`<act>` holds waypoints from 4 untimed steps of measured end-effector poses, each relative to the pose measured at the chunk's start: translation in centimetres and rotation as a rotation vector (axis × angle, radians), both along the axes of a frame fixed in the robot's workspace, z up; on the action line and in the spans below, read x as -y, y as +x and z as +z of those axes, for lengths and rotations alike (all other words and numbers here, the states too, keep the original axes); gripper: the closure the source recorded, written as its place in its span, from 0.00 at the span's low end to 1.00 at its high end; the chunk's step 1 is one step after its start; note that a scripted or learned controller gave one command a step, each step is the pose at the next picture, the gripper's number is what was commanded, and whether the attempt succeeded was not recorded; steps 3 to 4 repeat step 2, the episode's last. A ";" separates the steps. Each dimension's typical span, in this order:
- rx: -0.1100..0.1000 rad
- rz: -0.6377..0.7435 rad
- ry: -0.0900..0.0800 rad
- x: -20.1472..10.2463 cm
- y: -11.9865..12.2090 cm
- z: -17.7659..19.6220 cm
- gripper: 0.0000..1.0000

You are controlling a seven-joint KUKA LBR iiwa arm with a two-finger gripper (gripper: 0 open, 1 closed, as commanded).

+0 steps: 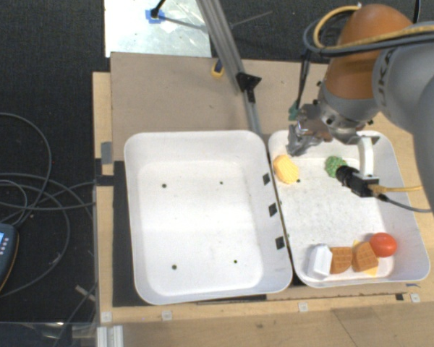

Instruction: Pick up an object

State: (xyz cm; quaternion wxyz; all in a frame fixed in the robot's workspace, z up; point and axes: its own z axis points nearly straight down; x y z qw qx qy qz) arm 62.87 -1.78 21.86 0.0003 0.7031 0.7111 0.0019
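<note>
No readable writing shows on anything. The arm (390,63) reaches in from the right, its hand (298,144) lowered just above a yellow corn piece (286,169) at the right bin's (412,259) far left edge; whether it grips cannot be told.

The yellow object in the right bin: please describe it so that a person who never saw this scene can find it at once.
Start at the right bin, the one the arm reaches over. Along its left wall, near the far end, lies the yellow object, which looks like a small corn cob, just below the gripper. It is the single yellow piece there: the green item lies to its right, and the orange, red and white pieces are grouped at the near edge.
</note>
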 end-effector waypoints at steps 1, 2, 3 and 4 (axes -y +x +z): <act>0.001 0.001 0.001 -6.1 1.8 1.1 1.00; 0.000 -0.001 0.000 -10.5 2.8 1.8 1.00; 0.000 -0.001 0.000 -10.5 2.8 1.8 1.00; 0.000 -0.001 0.000 -10.5 2.8 1.8 1.00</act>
